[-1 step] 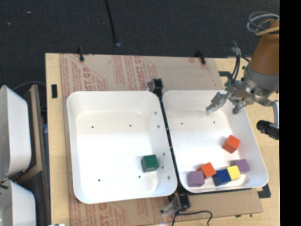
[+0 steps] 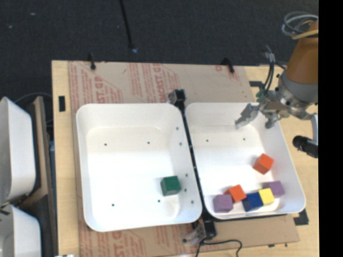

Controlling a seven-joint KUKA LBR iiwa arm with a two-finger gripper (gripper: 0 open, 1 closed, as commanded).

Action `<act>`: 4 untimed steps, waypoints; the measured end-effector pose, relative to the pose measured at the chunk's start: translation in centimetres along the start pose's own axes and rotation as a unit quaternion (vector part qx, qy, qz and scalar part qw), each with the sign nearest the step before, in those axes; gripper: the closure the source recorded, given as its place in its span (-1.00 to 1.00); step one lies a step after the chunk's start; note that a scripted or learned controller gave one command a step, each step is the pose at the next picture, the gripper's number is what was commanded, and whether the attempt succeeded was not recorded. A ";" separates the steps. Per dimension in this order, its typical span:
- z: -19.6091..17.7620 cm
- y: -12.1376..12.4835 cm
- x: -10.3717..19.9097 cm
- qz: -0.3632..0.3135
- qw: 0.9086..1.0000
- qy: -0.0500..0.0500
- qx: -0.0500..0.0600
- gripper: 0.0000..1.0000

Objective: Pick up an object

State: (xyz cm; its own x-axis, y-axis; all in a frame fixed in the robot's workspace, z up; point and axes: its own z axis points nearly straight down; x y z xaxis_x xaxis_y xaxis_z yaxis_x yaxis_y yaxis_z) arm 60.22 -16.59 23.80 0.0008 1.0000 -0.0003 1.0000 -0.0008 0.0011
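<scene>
Overhead, the gripper (image 2: pixel 256 116) hung over the far end of the right bin (image 2: pixel 225 138), its two grey fingers spread apart with nothing between them. Taking that gripper as the landmark, every block lay nearer the camera than it did. The closest was an orange cube (image 2: pixel 262 164), alone and well apart from the fingertips, toward the bin's right wall. Farther on, along the near wall, sat a tight cluster: a purple block (image 2: pixel 223 202), a second orange block (image 2: pixel 236 193), a blue block (image 2: pixel 251 202), a yellow block (image 2: pixel 266 197) and another purple block (image 2: pixel 276 188), several touching their neighbours. A green cube (image 2: pixel 170 185) rested in the left bin (image 2: pixel 107 138), well apart from the gripper, across the divider.
</scene>
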 end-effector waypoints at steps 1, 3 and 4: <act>5.0 0.9 0.1 0.000 1.000 0.000 0.002 -1.00; 14.0 0.6 0.6 0.000 1.000 0.000 0.002 -1.00; 12.6 0.8 0.5 0.000 1.000 0.000 -0.001 1.00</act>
State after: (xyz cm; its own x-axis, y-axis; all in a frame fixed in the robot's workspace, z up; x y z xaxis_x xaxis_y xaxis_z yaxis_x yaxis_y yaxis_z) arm 61.03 -16.05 11.18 0.0017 1.0000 -0.0003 1.0000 -0.0017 0.0024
